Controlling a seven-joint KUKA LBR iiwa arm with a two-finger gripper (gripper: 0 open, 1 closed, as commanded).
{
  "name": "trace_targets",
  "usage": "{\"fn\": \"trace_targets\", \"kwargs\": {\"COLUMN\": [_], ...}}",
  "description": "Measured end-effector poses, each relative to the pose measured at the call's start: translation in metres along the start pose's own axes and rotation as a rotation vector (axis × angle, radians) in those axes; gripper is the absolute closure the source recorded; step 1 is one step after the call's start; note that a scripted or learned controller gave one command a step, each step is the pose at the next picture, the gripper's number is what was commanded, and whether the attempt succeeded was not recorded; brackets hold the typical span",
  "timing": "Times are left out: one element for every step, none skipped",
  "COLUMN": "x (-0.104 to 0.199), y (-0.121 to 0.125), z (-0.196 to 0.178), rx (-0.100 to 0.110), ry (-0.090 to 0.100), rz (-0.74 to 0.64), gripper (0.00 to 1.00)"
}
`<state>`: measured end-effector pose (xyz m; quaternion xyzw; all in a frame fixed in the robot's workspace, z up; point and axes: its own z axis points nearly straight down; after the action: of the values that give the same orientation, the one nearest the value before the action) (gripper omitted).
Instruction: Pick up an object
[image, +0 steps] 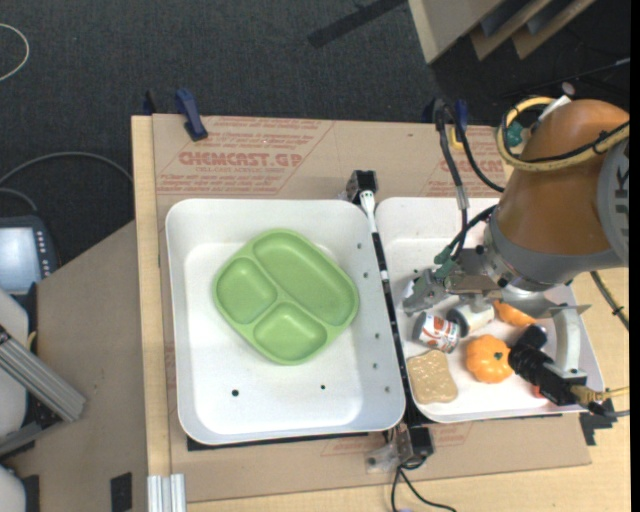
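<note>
bench cover: brown card sheet (150, 300) under both bins, printed in red with "chemcast gp" along its far edge; the smaller red line under it is too fine to read, and a second print of the same kind shows partly at the far right.
left bin: shallow white plastic bin (190, 330), holding one plate and two small dark specks near its front.
plate: pale green plastic plate with three compartments (286, 295), lying flat in the middle of the left bin, turned at a slant.
right bin: shallow white plastic bin (420, 215), touching the left bin along a shared edge.
arm: grey arm with a broad orange band (565, 160), coming in from the right and covering the right bin's far right part.
gripper: grey metal two-finger gripper (428, 292), low over the right bin's left half, just above the can.
gripper state: cannot tell whether it is apart, together or clamped on something.
can: small round tin with a white, red and dark label (441, 331), lying on its side; the label's writing is too small to read.
round fruit: orange ribbed pumpkin-like ball (487, 358), just right of the can, near the front wall.
flat piece: tan speckled slab like a slice of bread (432, 378), in the front left corner of the right bin, just below the can.
orange piece: small orange lump (515, 314), beyond the round fruit, partly under the arm.
clamps: blue clips (190, 112) on the sheet's far edge.
</note>
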<state>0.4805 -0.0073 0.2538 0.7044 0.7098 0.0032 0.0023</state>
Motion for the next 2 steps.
{"fn": "trace_targets", "kwargs": {"x": [-0.078,-0.078], "y": [-0.003,0.000], "z": [0.029,-0.082], "rx": [0.012,-0.006], "ry": [-0.003,-0.004], "rz": [0.016,0.006], "gripper": [0.00,0.00]}}
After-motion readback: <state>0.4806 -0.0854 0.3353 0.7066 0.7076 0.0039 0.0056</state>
